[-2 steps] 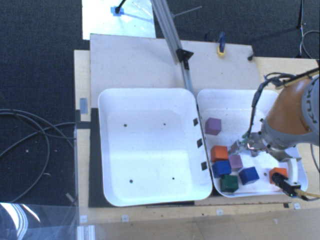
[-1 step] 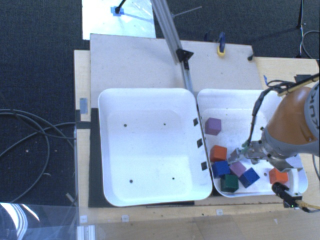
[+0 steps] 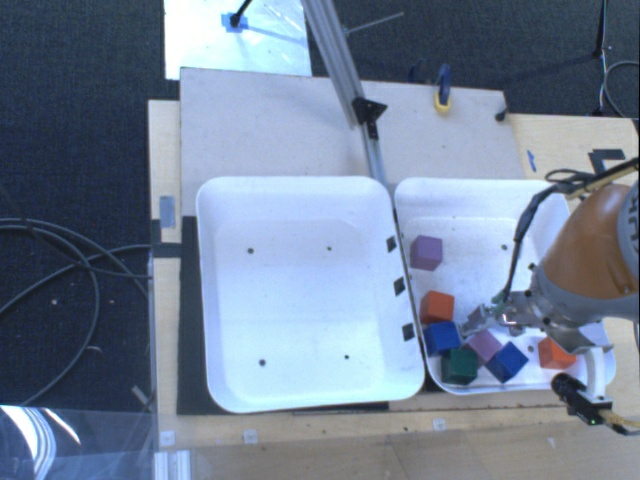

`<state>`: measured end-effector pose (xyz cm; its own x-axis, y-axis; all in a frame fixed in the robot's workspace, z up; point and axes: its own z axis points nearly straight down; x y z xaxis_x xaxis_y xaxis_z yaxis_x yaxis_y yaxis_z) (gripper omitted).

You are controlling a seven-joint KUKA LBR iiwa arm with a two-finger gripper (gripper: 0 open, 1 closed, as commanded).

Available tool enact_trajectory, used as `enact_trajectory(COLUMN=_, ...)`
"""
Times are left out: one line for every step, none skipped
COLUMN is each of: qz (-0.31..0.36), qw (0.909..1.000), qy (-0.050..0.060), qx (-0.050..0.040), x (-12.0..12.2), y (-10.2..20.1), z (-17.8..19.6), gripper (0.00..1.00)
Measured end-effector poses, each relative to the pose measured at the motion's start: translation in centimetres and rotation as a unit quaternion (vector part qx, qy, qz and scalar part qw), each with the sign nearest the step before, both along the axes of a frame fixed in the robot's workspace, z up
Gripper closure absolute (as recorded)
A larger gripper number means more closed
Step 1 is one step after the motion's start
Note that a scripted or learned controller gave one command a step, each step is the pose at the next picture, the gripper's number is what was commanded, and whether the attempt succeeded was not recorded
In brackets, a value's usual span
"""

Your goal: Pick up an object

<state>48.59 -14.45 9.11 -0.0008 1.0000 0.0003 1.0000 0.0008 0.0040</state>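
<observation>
The right bin [image 3: 470, 203] holds several small blocks. A purple one [image 3: 427, 251] lies apart near the bin's middle left. Along the front wall cluster an orange block [image 3: 436, 306], a blue block [image 3: 441, 337], a dark green block [image 3: 461, 365], a pale purple block [image 3: 485, 345], a second blue block [image 3: 507, 361] and another orange block [image 3: 556, 353]. My gripper [image 3: 488, 319] hangs low over this cluster, just above the pale purple block and right of the first orange block. The arm's orange band [image 3: 595, 253] covers the bin's right side.
The left bin [image 3: 215, 268] lies beside the right one, and they share a divider wall with black clips [image 3: 399, 286]. A slanted metal pole [image 3: 340, 58] crosses above the back board. Cables lie on the dark floor at left.
</observation>
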Motion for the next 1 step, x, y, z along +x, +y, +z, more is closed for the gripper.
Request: enact_trajectory(qz=0.000, qw=1.0000, qy=0.001, qx=-0.0004, x=-0.07, y=-1.10, z=-0.05, gripper=0.00)
